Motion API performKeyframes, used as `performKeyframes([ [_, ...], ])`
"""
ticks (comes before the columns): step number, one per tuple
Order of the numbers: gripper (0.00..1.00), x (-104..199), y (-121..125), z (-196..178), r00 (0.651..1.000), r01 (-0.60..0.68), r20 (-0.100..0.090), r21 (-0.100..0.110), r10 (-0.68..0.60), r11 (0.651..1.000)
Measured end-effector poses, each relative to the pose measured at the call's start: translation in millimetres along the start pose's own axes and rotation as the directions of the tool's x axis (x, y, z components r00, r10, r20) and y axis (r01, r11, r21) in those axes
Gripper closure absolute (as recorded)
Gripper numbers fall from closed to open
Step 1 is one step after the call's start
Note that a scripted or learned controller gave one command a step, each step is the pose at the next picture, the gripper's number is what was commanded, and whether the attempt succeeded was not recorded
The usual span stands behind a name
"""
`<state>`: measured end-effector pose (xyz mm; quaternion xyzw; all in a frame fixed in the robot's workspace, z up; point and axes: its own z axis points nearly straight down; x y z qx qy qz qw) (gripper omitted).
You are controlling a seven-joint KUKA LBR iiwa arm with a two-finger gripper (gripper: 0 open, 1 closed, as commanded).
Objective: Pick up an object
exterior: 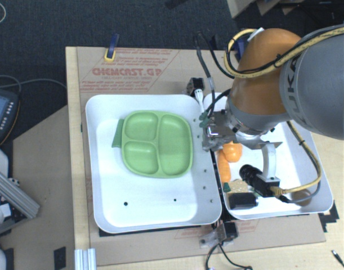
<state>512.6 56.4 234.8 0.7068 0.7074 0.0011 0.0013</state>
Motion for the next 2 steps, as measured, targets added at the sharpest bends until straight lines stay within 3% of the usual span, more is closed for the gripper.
performKeyframes([
  [1, 1.0, 7.3, 4.5, 12.7, 1.0, 0.0, 0.0, 0.007, 0.0, 1.0],
  [2, 1.0, -1.7, -13.9, 9.4, 1.0, -0.002, 0.0, 0.008, 0.002, 1.0],
])
